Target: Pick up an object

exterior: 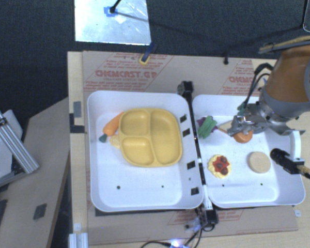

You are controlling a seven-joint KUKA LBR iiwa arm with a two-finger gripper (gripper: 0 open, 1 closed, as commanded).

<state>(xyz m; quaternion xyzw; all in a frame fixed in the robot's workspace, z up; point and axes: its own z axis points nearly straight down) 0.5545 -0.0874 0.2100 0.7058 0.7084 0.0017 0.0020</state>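
Near edge: brown board (pixel 144 218) sticks out from under both bins on the side closest to me; the red print there is too cut off to read.
Orange piece (pixel 243 137): one. It lies in the rear half of the right bin (pixel 248 190), directly under the gripper and partly covered by it.
Gripper (pixel 242 127): one, low over the orange piece. Whether it is apart, together or clamped on the piece cannot be told from this angle.
Arm (pixel 294 81): one, grey with an orange band, extending in over the right bin's rear right corner.
Green-and-purple toy (pixel 206 125): one, left of the gripper near the bin's left wall, apart from the orange piece.
Red-topped yellow round (pixel 219 165): one, nearer to me than the gripper, left of centre.
Tan disc (pixel 259 161): one, right of the round, not touching it.
Right bin room: bare white floor along the near strip.
Left bin (pixel 139 190): one, side by side with the right bin; black clamps (pixel 185 88) sit at both ends of the seam.
Yellow plate (pixel 165 136): one, three compartments, in the rear half of the left bin.
Carrot (pixel 112 124): one, orange with a green top, against the plate's left rim.
Left bin room: bare floor across the near half.
Writing: "CHEMCAST" in red on the board behind the left bin, followed by letters that look like "GP"; it is repeated behind the right bin, partly hidden there.
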